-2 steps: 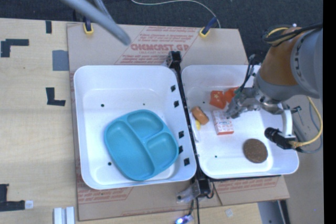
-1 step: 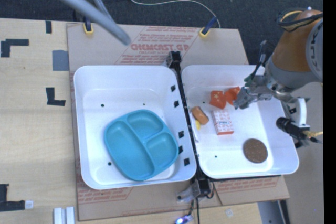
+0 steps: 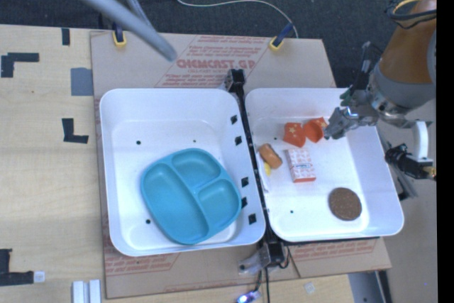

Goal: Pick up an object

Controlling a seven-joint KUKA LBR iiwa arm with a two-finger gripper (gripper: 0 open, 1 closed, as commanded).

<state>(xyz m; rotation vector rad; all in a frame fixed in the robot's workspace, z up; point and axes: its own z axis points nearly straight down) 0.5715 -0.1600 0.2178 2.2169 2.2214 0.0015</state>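
Right now my pincer (image 3: 333,125) hangs low over the right bin (image 3: 376,152), by its far right side, just beside an orange block (image 3: 314,129). Whether it is released or clenched I cannot tell. Next to that block sits a red block (image 3: 294,133); nearer lie a carton (image 3: 301,165), a bun (image 3: 269,155) and a brown disc (image 3: 345,204). A blue tray (image 3: 190,194) fills the left bin (image 3: 120,124).
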